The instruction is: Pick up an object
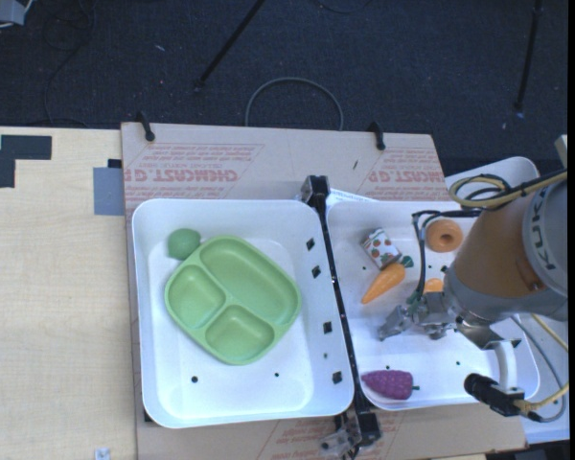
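The gripper [395, 326] hangs low over the right bin [364, 353], just below the carrot [383, 283]; nothing shows between it and the bin floor, and its state I cannot tell. Around it in that bin lie a small printed carton [381, 247] above the carrot, an orange ring [446, 236] toward the far corner, and a purple berry [389, 383] by the near wall. The left bin [153, 353] holds a green divided plate [232, 298] with a green ball [183, 243] touching its upper left edge.
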